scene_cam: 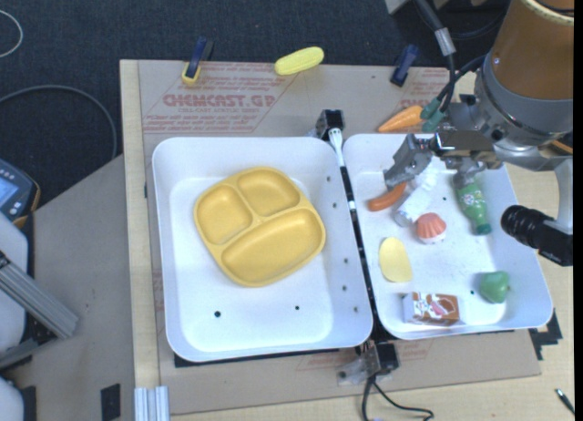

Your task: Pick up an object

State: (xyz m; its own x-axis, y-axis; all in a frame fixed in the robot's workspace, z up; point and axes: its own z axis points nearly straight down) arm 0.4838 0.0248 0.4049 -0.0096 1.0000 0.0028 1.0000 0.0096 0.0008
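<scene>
My gripper (428, 171) hangs over the upper part of the right bin (533, 305), open, with nothing between its fingers. Just below it lie a white item (417, 202) and an orange-red sausage-shaped piece (386, 198). A red-and-white ball-like toy (430, 227) sits a little lower. To the gripper's right, close to one finger, lies a green bottle (473, 207). Further down the bin are a yellow oval piece (394, 260), a green lump (494, 287) and a brown packet (434, 308).
The left bin (178, 310) holds a yellow divided plate (260, 225). An orange carrot (401, 119) rests at the right bin's top rim. A yellow banana-like toy (299, 61) lies on the board behind the bins. A black cylinder (537, 228) juts in at the right.
</scene>
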